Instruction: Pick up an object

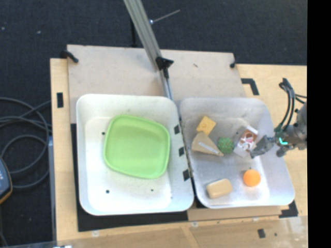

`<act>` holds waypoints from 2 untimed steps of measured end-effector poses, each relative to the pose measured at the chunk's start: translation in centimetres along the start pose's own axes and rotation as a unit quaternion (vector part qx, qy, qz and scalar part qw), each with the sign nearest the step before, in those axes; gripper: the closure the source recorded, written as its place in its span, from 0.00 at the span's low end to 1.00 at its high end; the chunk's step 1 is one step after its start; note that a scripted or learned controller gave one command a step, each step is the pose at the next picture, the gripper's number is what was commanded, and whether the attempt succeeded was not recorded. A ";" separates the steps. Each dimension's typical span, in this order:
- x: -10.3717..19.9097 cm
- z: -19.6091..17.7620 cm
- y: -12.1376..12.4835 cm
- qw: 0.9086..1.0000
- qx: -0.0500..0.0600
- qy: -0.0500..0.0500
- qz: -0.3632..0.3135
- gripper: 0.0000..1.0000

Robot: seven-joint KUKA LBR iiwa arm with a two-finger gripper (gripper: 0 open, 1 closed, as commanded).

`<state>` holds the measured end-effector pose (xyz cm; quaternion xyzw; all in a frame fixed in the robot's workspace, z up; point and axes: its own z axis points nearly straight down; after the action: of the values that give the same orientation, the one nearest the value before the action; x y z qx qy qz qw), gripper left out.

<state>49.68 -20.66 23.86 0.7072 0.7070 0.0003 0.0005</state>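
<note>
1. The gripper (260,146) is reaching into the right bin (279,187) from its right edge; whether it is open or closed, I cannot tell.
2. A white packet (245,140) is lying just beside it, seemingly touching, nearest of the objects.
3. The ball (252,177), green piece (225,145) and wedge (206,145) are crowding close, so descending straight over one item is looking wisest.

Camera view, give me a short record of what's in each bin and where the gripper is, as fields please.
left bin: holds a green plate, lying flat near its middle
right bin: yellow block, beige wedge, green ball, red and white packet, orange ball, tan bar
gripper: over the right bin's right side, beside the red and white packet
held object: none seen between the fingers
fingers open or shut: cannot tell
</note>
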 end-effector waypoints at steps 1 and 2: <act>0.0 0.0 0.0 1.000 0.000 0.000 0.000 0.00; -0.1 4.2 0.0 1.000 0.002 0.000 0.000 0.00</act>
<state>49.68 -20.78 19.69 0.7074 0.7069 -0.0008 -0.0011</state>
